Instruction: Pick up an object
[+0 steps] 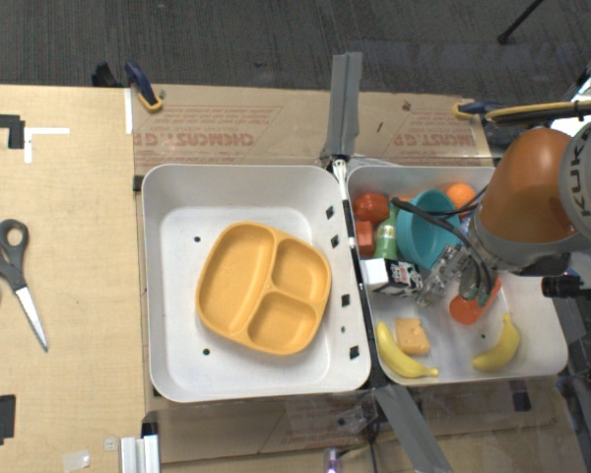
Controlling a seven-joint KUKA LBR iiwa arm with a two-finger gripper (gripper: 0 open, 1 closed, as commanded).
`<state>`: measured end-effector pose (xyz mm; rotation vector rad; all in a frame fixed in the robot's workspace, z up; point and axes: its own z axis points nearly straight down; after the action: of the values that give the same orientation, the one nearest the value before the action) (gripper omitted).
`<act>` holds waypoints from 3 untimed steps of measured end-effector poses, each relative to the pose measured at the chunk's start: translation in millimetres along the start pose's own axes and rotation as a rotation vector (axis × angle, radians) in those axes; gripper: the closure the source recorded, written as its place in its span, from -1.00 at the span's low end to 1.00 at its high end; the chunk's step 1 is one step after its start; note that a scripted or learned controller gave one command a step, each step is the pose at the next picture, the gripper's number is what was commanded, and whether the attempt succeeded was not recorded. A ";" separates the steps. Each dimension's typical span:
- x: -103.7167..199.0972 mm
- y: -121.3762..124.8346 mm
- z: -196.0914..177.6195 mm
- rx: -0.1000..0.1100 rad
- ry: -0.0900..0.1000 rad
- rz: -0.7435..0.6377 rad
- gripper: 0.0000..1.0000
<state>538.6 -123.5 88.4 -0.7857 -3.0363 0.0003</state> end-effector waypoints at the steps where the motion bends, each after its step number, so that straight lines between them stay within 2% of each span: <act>1: -27.9 -13.2 -81.7 -0.001 -0.004 -0.500 1.00; 2: -27.9 -13.2 -81.6 -0.001 -0.004 -0.500 -1.00; 3: -107.2 -21.8 -3.9 -0.002 0.013 -0.356 -1.00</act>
<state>621.7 -194.6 91.8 -0.2355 -3.1157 -0.0096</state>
